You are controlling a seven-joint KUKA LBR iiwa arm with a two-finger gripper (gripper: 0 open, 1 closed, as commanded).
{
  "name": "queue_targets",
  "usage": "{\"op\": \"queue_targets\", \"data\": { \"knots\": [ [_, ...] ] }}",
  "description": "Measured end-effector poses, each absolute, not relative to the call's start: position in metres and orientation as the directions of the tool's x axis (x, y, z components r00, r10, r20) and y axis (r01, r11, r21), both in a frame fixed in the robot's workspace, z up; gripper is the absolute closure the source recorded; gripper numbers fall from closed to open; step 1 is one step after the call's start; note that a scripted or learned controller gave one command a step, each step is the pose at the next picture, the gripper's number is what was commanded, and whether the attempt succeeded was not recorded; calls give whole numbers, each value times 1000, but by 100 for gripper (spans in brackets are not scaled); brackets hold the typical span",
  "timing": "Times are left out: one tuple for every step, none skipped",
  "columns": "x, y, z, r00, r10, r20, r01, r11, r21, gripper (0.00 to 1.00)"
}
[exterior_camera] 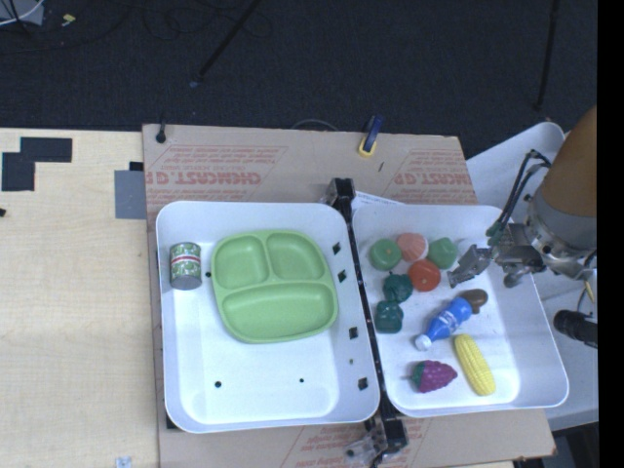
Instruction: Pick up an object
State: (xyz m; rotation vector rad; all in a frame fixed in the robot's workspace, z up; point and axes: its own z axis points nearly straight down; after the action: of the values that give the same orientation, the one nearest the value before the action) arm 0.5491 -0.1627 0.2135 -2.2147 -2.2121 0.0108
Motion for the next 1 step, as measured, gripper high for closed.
{"op": "queue_targets", "data": {
  "knots": [
    [552, -163, 219, 0, 1000, 1, 1000, 0, -3, 0]
  ]
}}
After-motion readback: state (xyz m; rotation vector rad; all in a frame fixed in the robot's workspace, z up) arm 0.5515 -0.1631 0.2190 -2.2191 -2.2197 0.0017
